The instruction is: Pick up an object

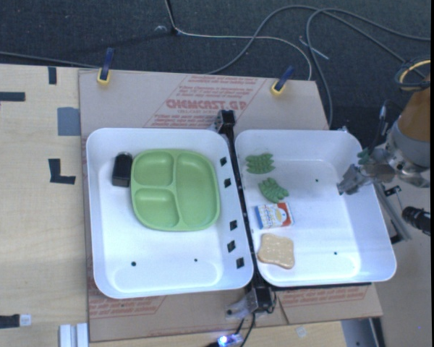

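- Right bin (362, 262), near end: toast (276, 251) lies flat by the divider, with bare floor on its right side.
- Just beyond it, a small carton (273, 215) — flat, tilted a little, close to the toast but apart from it.
- Further on, two green pieces: one (273, 189) just past the carton, the other (260, 163) near the far wall. All four sit in a column along the bin's left edge.
- Left bin (101, 215): green tray (176, 190) with three compartments; a black block (121, 170) touching its left rim.
- Gripper (349, 183) is at the right bin's right wall, well apart from every candidate. Jaws: cannot tell whether apart or together — too small and blurred here.
- Nothing is held, so the pick is not yet made.
- Judgement: toast or carton look the best targets, being flat with clear sides. Approach from the open right side, come straight down over the middle, and close across the narrow width.
- Risk: the divider crowds the left of each item — a jaw landing there may jam or push the thing away.
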Tool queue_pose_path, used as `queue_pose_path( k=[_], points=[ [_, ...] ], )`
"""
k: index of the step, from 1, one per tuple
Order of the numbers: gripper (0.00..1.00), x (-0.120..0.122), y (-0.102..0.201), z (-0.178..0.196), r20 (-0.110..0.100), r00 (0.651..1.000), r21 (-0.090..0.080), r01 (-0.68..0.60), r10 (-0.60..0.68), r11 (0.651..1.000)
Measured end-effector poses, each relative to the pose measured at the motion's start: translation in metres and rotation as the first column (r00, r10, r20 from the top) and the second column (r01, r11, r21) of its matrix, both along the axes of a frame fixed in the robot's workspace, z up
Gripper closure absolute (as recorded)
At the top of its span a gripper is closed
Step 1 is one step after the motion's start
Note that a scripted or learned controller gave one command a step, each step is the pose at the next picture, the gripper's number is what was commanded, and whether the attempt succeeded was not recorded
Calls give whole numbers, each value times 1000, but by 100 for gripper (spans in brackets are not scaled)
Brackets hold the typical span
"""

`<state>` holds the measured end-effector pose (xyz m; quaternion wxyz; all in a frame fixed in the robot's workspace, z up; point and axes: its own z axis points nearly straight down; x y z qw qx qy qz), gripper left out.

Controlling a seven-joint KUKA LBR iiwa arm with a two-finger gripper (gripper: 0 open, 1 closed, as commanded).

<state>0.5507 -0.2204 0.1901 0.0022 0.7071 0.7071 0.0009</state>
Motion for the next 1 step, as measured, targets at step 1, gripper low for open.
queue_pose_path(
  k=[1],
  points=[
    [100,11,1,51,1,1000,0,-3,3,1000]
  ],
)
